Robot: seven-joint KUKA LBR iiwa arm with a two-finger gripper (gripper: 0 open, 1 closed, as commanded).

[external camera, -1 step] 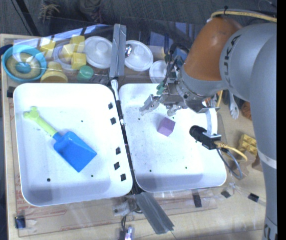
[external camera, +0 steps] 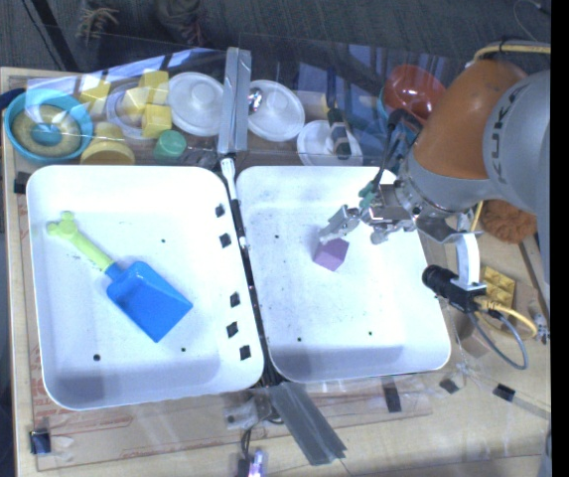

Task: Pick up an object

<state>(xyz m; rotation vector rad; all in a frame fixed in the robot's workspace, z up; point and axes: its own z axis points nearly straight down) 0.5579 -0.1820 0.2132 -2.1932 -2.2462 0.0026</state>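
**Two white bins on a wooden bench, arm over the right bin**

Wooden bench top (external camera: 483, 405) carries two shallow white bins set side by side, their inner rims touching along a dark central seam marked with small black squares. Nearest the camera, a grey metal bracket (external camera: 304, 427) lies on the bench just below the junction of the two front rims.

Left white bin (external camera: 56, 366): a toy shovel with a blue plastic scoop and a yellow-green handle (external camera: 130, 286) lies diagonally, handle end toward the far left corner, scoop toward the middle. Broad bare floor remains along the front and right walls of this bin.

Right white bin (external camera: 363, 356): a small purple block (external camera: 331, 254) rests on the floor in the far half, well apart from every wall. The front half of this bin is open floor, faintly speckled.

Two-finger gripper (external camera: 342, 222) hangs just above and beside the block's far edge, reaching in from the right on the grey arm with its orange band (external camera: 473, 117). Its fingers appear slightly spread; whether they touch the block cannot be told, and nothing is seen pinched between them.

Beyond the far rims, a clutter of white lids, yellow cups and a blue bowl (external camera: 46, 127) lines the bench edge.
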